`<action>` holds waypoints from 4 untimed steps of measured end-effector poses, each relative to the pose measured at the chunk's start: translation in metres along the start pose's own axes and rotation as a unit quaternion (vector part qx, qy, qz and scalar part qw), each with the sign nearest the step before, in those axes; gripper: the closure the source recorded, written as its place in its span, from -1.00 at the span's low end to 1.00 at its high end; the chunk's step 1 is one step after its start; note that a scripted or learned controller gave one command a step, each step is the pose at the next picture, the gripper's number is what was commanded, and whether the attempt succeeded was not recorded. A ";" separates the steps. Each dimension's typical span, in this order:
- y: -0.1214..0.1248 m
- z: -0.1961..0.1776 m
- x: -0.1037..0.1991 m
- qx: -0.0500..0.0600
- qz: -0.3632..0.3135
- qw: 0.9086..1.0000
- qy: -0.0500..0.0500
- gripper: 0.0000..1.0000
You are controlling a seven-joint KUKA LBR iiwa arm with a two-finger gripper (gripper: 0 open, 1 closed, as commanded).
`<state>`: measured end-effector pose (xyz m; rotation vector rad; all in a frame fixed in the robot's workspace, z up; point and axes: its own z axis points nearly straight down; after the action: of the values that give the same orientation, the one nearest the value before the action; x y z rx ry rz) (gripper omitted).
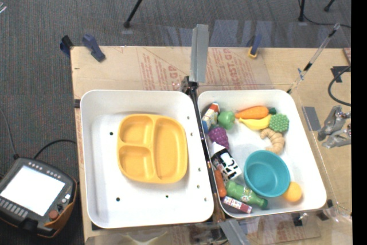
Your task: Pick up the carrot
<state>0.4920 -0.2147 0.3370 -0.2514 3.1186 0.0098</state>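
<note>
OK, quick notes. The carrot [254, 112] is in the right bin [307, 140], up in the far half, lying roughly crosswise with its green tip pointing right. It's crowded: the yellow banana [255, 123] lies right against its near side, a green round fruit [226, 119] sits just beside its left end, and the bumpy green ball [279, 123] is close to its right end. The far side looks freer, just bin wall behind it.

Gripper state: I can't tell from this frame, so I'd assume nothing and command it wide before going down.

My plan for the pick:
- come straight down over the carrot's middle, thickest part
- set the jaws across the short axis, one on the far side, one wedging between carrot and banana
- that near gap looks tight, so I'd bias slightly toward the far wall and let the close pull it in
- lift slowly; the banana may drag along

The teal bowl [266, 173] and the purple grapes [218, 136] are well apart, no concern. The left bin [94, 181] holds the yellow divided plate [153, 148], irrelevant here.
</note>
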 end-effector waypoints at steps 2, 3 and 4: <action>0.003 0.035 -0.010 -0.003 -0.091 0.996 0.011 1.00; 0.004 0.019 -0.013 0.000 -0.091 0.996 0.005 1.00; 0.004 0.010 -0.014 0.000 -0.090 0.996 0.004 1.00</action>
<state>0.5058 -0.2087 0.3268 -0.5330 3.0907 0.0076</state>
